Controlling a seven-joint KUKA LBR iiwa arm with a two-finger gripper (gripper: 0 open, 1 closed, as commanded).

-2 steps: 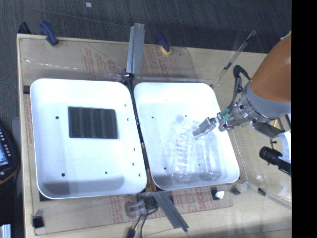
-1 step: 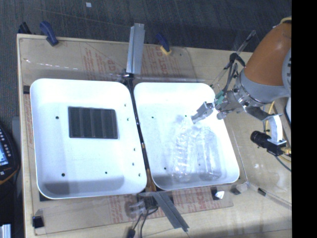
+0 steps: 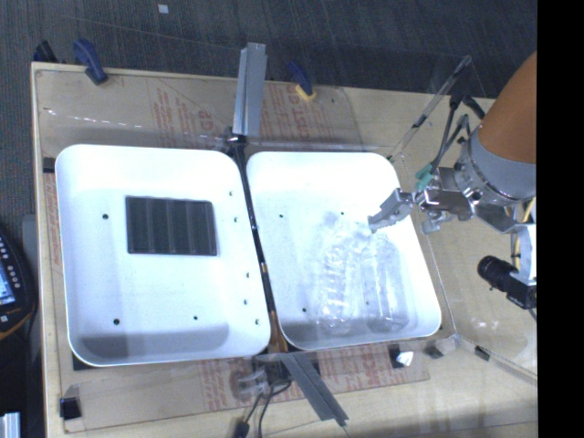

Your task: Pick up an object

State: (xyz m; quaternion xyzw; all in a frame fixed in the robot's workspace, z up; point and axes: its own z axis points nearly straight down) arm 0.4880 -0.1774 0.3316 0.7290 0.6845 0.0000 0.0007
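Camera view: the claw (image 3: pixel 381 215), its state indeterminable, is positioned above clear crinkled plastic bottles (image 3: pixel 356 276) in the right white bin (image 3: pixel 274 245); descent is required next.

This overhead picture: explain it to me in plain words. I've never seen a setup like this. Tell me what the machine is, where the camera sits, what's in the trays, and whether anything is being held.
One camera, fixed above a bench, looks down at a slant. On the bench sit two shallow white trays side by side. The left bin holds a dark ribbed rectangular block. The right bin holds clear plastic bottles lying near its front; they are see-through and hard to count. From the right reaches a robot arm, grey with an orange band. Its gripper hangs at the upper edge of the bottles. I see nothing between its fingers, so nothing is shown as held.
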